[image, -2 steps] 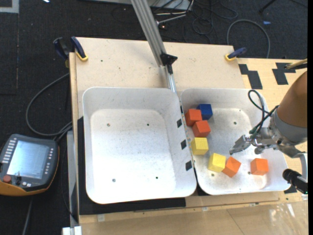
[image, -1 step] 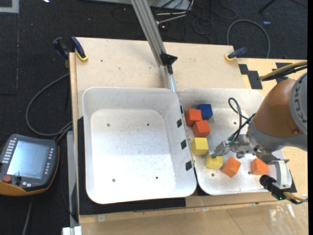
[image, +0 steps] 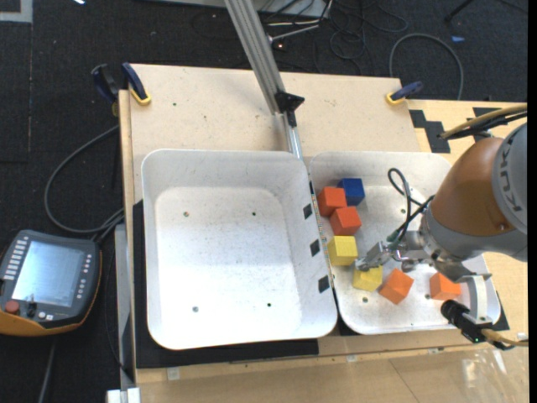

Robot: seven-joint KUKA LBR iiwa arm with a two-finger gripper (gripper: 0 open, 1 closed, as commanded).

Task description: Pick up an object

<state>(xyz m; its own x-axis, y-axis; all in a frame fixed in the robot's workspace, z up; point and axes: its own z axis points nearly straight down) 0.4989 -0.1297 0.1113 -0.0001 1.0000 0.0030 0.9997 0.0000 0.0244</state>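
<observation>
The right bin (image: 369, 321) holds several small blocks. A blue block (image: 352, 191) and two orange-red blocks (image: 332, 199) (image: 346, 219) lie toward its back left. A yellow block (image: 342, 249) sits by the divider, and another yellow block (image: 368, 278) lies just in front of it. Two orange blocks (image: 397, 286) (image: 444, 287) rest near the front. My gripper (image: 375, 261) hangs low over the second yellow block, its tip right above that block's top edge. The arm's grey and orange body covers the bin's right side.
The left bin (image: 168, 183) stands beside the right one, sharing a raised divider (image: 315, 225). A metal pole (image: 256, 44) slants over the bench from the back. A teach pendant (image: 46, 280) lies on the floor at left. Clamps mark the bench's rear corners.
</observation>
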